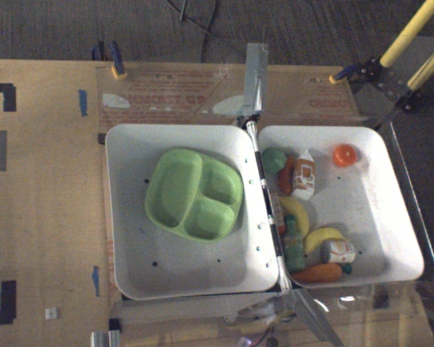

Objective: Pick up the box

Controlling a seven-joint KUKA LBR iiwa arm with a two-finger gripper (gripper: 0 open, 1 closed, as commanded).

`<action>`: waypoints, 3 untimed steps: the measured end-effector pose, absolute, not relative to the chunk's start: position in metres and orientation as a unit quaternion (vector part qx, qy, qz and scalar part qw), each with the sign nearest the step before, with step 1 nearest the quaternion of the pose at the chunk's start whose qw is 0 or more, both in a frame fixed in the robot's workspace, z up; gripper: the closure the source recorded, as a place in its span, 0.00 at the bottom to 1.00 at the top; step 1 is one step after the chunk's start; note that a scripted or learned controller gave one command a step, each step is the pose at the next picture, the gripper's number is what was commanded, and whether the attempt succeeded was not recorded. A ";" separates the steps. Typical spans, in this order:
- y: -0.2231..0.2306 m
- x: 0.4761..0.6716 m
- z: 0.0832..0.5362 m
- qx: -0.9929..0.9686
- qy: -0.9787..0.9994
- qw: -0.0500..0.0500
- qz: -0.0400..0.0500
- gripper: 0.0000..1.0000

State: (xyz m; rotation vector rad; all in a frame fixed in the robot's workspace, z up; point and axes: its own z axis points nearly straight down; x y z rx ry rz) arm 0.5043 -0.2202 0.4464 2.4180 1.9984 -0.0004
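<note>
1. Carton (304, 174), a small white-and-orange box, lies untouched in the right bin (390, 215) at about eleven o'clock, beside a green toy (274, 160).
2. Picking has not begun; fingers: cannot tell.
3. Next move calls for descending over the carton, clear of the banana (296, 212).

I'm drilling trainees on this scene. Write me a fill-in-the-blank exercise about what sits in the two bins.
1. The green divided plate lies in the ____ bin.
2. The box, a small white carton, lies in the ____ bin.
3. The round orange fruit sits near that bin's ____ edge in the picture.
4. The plate has ____ compartments.

Missing words: left; right; top; three
</note>
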 end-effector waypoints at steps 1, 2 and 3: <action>-0.220 0.504 0.446 0.771 0.637 0.002 0.000 0.00; -0.220 0.506 0.457 0.770 0.638 0.005 0.000 1.00; -0.220 0.506 0.457 0.770 0.638 0.005 0.000 0.00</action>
